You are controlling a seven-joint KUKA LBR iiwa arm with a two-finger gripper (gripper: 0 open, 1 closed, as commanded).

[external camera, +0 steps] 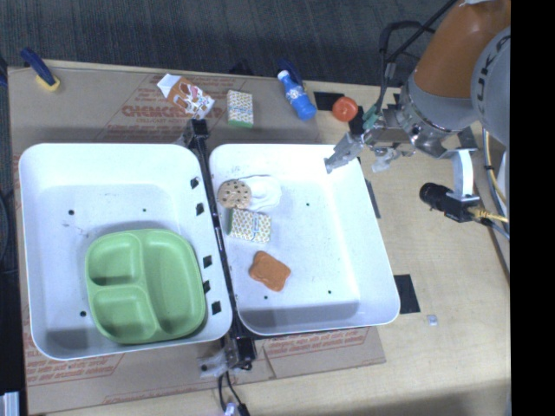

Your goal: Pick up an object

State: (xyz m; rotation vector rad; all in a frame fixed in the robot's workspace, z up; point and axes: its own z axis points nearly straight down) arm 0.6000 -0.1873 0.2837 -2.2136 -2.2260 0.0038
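The right bin [347,258] holds a round cookie [232,192] beside a white crumpled item [263,190], a patterned packet [250,224] and an orange toast-shaped piece [270,270], all near its left wall. My gripper [343,153] hovers over the bin's top right corner, well to the right of these objects. Nothing is seen between its fingers.
The left bin [52,189] holds a green divided tray [144,284]. Behind the bins on the cardboard lie a snack wrapper [186,96], a small patterned packet [240,108], a blue bottle [297,94] and a red ball [345,108].
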